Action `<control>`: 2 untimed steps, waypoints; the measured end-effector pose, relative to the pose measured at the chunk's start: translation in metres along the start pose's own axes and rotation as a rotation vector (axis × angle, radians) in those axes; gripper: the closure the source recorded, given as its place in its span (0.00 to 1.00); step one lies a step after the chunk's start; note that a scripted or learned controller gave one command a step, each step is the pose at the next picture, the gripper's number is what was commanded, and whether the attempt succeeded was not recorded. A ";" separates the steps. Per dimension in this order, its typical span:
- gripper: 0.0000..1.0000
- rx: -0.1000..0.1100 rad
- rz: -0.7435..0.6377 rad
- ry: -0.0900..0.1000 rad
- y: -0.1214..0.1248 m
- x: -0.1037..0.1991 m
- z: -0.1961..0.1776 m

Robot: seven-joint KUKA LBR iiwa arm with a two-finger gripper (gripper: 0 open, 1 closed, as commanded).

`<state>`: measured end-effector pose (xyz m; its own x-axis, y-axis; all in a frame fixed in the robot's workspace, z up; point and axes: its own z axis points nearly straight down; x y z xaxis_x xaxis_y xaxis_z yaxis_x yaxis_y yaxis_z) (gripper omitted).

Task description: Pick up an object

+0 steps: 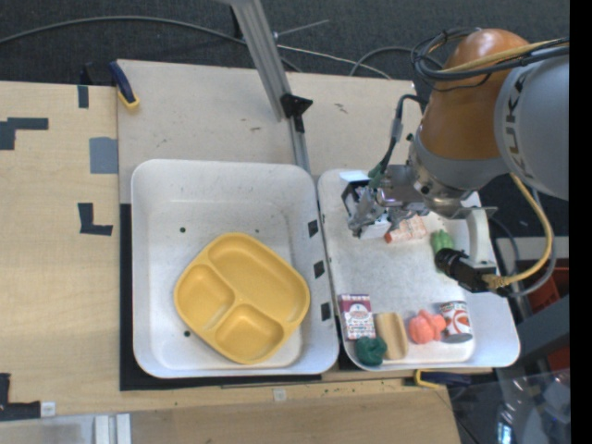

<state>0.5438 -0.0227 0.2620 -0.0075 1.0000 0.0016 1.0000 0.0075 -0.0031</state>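
Here we see the arm (490,109) reaching in from the right, its orange band above the wrist, over the far part of the right bin (370,257). The gripper (368,215) hangs low at that bin's far left corner, pointing down toward the floor of the bin. We cannot tell how far it is open, nor whether it has hold of anything; the view is too cluttered there to judge.

The left bin (166,192) carries a yellow tray (242,296) with three compartments, lying in its near right part and turned at a slant.

In the right bin, a small box (407,231) with red print lies just beside the gripper, toward the far right corner. A green piece (442,241) sits near the right edge, partly behind the arm's black fittings. Along the near edge we see a row, left to right: a maroon carton (356,315), a dark green lump (370,350) just nearer than it, a tan stick (393,334), an orange-pink lump (425,326), and a can (455,320) with a red label at the near right corner. The stick touches the carton.
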 end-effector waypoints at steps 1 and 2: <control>1.00 0.002 0.001 -0.001 0.004 0.050 0.022; 1.00 -0.001 -0.001 0.000 0.013 0.110 0.024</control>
